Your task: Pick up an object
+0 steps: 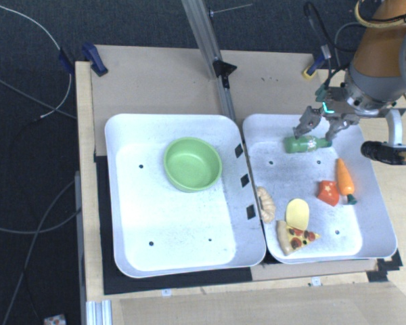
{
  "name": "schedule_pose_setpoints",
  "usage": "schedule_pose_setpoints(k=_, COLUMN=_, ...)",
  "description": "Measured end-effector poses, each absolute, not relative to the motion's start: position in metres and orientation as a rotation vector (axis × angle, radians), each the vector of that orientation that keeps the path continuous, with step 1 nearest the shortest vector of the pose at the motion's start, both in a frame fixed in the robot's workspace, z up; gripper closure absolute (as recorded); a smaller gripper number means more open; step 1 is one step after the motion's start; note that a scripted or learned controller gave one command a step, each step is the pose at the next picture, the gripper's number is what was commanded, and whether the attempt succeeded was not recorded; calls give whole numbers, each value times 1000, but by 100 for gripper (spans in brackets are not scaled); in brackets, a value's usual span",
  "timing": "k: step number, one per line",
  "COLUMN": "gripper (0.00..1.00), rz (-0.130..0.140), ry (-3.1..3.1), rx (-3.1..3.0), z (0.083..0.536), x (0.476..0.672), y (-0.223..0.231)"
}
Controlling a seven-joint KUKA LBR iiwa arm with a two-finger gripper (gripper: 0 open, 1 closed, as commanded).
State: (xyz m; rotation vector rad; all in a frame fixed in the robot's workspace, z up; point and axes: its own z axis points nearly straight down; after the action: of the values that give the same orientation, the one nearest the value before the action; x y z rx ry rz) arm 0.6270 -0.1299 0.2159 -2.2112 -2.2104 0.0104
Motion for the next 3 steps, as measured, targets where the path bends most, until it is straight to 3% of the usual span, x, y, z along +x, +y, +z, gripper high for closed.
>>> schedule_pose_setpoints(k=1, gripper=0, rz=3, ry=-2215, rx=-2215, z=220, x=629, y=-130)
schedule_pose_setpoints(k=3, gripper=0, rz=10, ry=-2210, rx=-2213, z=131, x=619, y=-122)
